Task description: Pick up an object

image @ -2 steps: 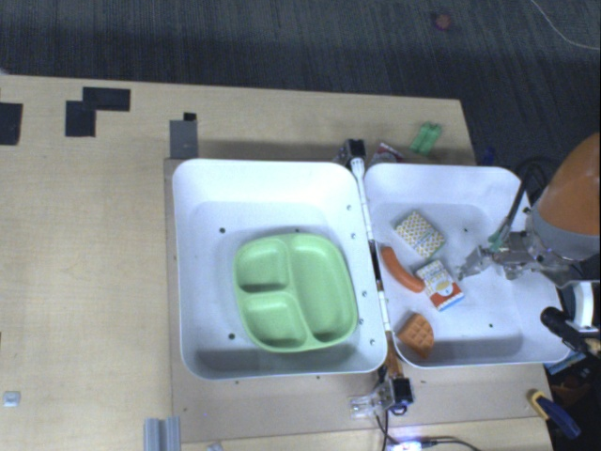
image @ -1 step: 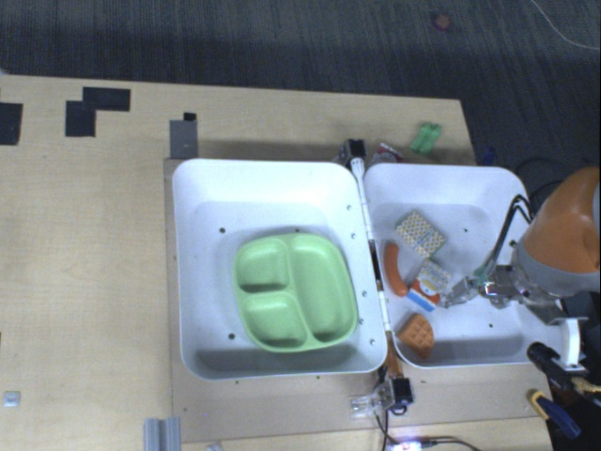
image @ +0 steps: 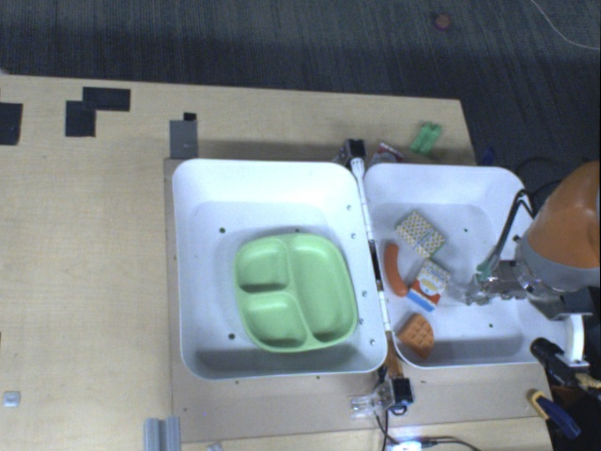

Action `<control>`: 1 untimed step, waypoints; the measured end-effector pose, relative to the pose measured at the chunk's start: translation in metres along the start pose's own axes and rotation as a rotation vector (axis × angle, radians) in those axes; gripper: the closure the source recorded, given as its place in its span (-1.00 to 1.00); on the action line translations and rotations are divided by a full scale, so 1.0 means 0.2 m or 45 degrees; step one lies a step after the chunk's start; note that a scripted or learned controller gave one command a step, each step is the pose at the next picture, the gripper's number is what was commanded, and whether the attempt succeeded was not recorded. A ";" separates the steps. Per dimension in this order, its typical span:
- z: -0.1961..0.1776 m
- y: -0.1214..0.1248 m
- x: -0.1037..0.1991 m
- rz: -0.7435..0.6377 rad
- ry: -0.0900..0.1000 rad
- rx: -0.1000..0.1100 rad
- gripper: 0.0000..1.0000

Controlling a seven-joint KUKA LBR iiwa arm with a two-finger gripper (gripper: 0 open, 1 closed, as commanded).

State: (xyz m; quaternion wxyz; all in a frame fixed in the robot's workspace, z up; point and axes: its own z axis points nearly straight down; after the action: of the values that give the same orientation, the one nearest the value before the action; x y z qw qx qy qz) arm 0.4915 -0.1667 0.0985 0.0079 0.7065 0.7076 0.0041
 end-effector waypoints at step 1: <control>0.00 0.00 0.00 0.000 0.000 0.001 -1.00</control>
State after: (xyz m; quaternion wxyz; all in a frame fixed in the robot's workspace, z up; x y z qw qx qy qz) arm 0.4914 -0.1667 0.0984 0.0077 0.7065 0.7077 0.0040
